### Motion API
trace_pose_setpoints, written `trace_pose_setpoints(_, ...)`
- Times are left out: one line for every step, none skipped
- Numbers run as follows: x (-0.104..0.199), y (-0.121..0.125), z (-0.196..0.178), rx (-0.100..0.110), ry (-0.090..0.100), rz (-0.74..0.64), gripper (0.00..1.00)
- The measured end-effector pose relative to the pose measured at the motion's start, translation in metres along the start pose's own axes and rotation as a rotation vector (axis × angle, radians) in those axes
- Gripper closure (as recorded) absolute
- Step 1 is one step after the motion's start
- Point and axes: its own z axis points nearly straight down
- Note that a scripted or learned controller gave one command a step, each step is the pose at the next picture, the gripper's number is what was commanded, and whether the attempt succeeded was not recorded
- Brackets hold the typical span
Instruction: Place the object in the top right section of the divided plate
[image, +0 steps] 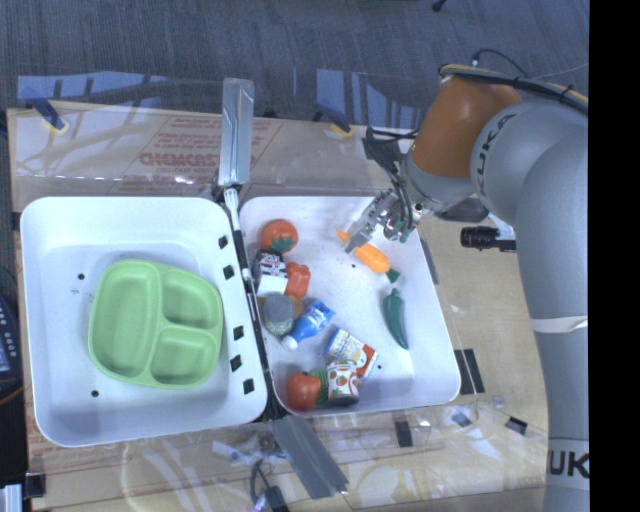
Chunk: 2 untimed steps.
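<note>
Looking down on the bench (500, 330), I saw two white bins side by side. The left bin (60, 240) held a green divided plate (155, 323), its three sections bare. The right bin (425, 340) held the clutter: a tomato (279, 236) near the top, a small dark-and-white packet (270, 268) with an orange piece (297, 280) just below it, a grey lump (277, 316) touching a blue bottle (310, 324), two small printed cartons (348, 350) (342, 383), a red fruit (302, 390) at the bottom, and a green pepper (396, 317) by the right wall. A carrot (369, 256) lay in that bin's upper part, with the tool (385, 222) directly over its upper end. I could not tell whether the tool gripped the carrot or stood open.
</note>
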Motion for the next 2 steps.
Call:
trace_pose_setpoints(-0.001, 0.001, -0.011, -0.001, -0.005, -0.004, 1.00)
trace_pose_setpoints(-0.002, 0.002, -0.022, -0.003, -0.011, -0.008, 1.00)
